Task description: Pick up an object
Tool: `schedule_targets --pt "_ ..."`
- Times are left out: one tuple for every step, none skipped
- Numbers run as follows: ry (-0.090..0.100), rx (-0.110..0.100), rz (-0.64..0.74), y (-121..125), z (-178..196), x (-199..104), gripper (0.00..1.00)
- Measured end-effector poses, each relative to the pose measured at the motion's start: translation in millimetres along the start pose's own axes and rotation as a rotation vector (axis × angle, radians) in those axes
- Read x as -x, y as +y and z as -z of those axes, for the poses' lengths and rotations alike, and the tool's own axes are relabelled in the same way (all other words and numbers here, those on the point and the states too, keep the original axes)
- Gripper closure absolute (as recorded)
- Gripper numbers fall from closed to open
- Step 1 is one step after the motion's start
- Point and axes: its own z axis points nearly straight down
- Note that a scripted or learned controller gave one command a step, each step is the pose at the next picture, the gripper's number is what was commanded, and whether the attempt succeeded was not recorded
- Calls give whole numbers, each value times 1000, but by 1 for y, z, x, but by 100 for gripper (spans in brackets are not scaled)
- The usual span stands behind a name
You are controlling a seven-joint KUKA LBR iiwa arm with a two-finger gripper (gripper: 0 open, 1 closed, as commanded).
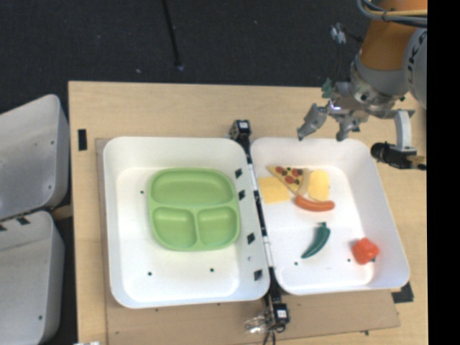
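The right bin [381,192] holds a pizza slice [289,175], a yellow cheese piece [273,190], a pale yellow lump [319,184], a red-orange sausage [314,205], a dark green pepper [316,241] and a small red pepper [364,251]. My gripper [328,123] hangs open above the far rim of that bin, with its two grey fingers spread and nothing between them. It is well above and behind the toy food.
The left bin [122,192] carries a light green divided plate [193,208]. A black clip [239,129] sits at the far end of the seam between the bins. White chair parts [29,164] stand to the left of the bench.
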Motion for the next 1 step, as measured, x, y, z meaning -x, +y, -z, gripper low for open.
schedule_targets --pt "-2 13 3 2 9 0 0"
